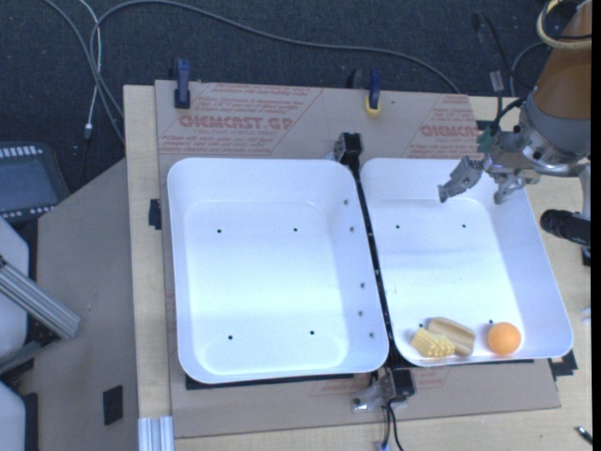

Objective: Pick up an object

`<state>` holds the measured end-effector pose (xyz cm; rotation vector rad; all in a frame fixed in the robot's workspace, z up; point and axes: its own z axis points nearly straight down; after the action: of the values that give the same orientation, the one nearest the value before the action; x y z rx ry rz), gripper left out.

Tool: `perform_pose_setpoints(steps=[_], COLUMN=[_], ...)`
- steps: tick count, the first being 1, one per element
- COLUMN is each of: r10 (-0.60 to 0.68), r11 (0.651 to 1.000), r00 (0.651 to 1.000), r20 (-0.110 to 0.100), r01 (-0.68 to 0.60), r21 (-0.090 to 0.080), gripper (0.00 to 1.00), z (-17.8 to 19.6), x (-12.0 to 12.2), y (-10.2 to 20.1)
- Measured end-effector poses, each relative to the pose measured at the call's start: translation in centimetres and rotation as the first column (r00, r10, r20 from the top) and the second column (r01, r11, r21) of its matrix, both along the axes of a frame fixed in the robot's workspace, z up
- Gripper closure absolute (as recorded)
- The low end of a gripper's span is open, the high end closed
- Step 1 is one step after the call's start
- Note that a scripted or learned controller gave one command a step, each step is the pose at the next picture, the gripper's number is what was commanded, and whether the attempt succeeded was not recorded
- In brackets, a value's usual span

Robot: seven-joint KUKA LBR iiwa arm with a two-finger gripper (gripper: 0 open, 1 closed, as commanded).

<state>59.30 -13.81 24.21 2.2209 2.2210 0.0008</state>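
blue clamps, black cables; cardboard sheet

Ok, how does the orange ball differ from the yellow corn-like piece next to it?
The orange ball is round, smooth and plain orange; the yellow corn piece is stubby, ridged and pale yellow. The ball sits alone, while the corn touches a tan piece. Both lie along the right bin's near edge.

You see a grey arm with an orange band, dark cables, and grey metal fingers.
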Motion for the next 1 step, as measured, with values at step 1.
perform_pose_setpoints(steps=[1], r10=[0.000], r11=[1.000], r00=[1.000], r20=[0.002], r01=[0.000], r21=[0.000], gripper=[1.00], z=[1.08], x=[0.03], y=[0.01])
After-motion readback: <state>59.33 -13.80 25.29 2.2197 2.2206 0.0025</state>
